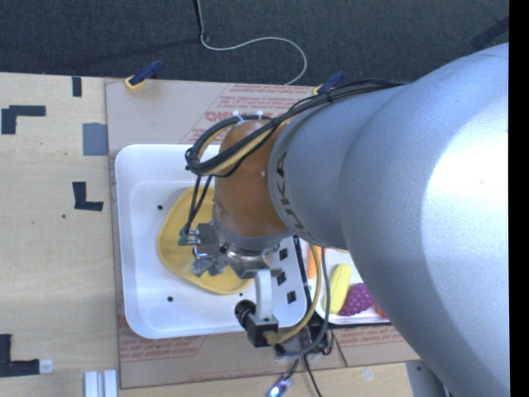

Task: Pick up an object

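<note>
A flat yellow object point(178, 234) lies in the left white bin point(136, 222), partly covered by the arm. The arm's orange band point(244, 180) and wrist hang over the middle of this bin, and the gripper point(216, 265) points down at the yellow object's near edge. In the right bin, beside the arm, lie a yellow corn-like piece point(339, 288), a purple bunch of grapes point(358, 298) and an orange strip point(312, 263).
The big grey arm body point(413, 213) covers most of the right bin. Black cables point(207, 151) loop around the wrist. Brown cardboard point(165, 106) lies under the bins, with two clamps point(142, 74) at its far edge.
</note>
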Robot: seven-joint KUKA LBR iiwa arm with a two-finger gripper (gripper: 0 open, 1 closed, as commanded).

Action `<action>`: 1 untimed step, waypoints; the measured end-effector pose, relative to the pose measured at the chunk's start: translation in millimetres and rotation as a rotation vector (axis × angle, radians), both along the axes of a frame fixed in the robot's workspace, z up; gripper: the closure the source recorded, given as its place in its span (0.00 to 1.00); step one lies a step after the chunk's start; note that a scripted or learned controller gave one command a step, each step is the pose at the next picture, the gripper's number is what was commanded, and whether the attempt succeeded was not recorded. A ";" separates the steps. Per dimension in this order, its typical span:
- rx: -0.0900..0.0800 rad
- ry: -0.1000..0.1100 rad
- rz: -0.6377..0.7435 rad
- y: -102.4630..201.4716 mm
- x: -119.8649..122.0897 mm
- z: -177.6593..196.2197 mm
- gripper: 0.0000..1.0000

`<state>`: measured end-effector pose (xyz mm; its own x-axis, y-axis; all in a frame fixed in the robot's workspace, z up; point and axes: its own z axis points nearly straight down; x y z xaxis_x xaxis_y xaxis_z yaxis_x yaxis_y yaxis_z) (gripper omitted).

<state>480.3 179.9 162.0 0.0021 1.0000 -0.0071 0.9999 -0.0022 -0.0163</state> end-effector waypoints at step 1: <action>0.011 -0.029 0.005 10.1 55.1 128.7 1.00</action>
<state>535.5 190.0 290.7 -0.0024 1.0000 0.0037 0.9999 0.0023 0.0130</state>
